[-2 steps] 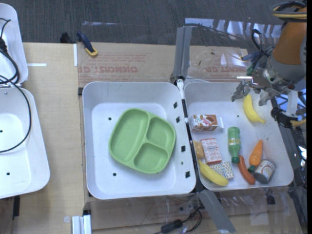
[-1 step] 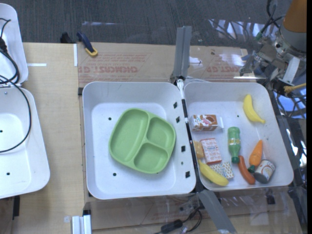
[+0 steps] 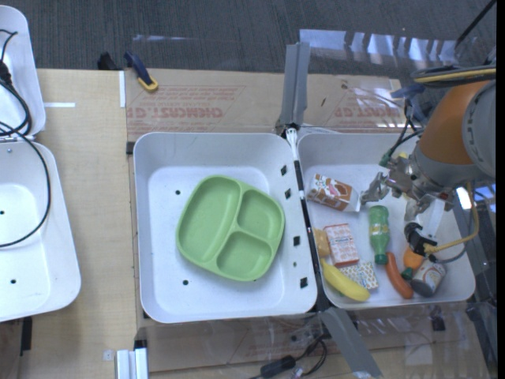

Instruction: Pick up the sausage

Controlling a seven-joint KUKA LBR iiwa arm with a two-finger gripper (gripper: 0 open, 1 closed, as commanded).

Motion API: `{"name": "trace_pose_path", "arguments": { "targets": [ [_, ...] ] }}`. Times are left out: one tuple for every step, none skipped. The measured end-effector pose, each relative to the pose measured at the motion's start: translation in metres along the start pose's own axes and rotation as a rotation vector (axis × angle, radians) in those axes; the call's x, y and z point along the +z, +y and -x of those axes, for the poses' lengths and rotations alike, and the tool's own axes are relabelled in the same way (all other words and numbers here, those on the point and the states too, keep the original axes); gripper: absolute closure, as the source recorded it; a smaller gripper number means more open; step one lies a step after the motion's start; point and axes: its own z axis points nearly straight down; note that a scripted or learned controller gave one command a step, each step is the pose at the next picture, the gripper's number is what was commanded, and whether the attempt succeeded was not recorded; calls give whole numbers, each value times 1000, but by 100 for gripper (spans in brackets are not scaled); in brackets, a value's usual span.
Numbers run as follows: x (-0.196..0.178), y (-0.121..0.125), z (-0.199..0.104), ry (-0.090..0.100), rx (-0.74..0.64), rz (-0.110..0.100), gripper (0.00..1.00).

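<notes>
The gripper (image 3: pixel 397 186) hangs over the right bin's (image 3: pixel 347 158) far right part with its fingers spread apart and nothing between them, just above the green bottle (image 3: pixel 379 233). The grey arm with its orange band (image 3: pixel 447 121) comes in from the right edge, bent downward. The sausage (image 3: pixel 398 276) lies near the right bin's near right corner, beside a can (image 3: pixel 428 278) and a carrot (image 3: pixel 413 258). A banana (image 3: pixel 345 281) lies along its near edge. The left bin (image 3: pixel 158 212) holds a green divided plate (image 3: pixel 230 227).
</notes>
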Motion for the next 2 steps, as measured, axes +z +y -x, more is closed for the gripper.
{"name": "trace_pose_path", "arguments": {
  "targets": [
    [0, 0, 0, 0, 0, 0, 0],
    [0, -59, 39, 2, -12, 1, 0]
  ]
}}
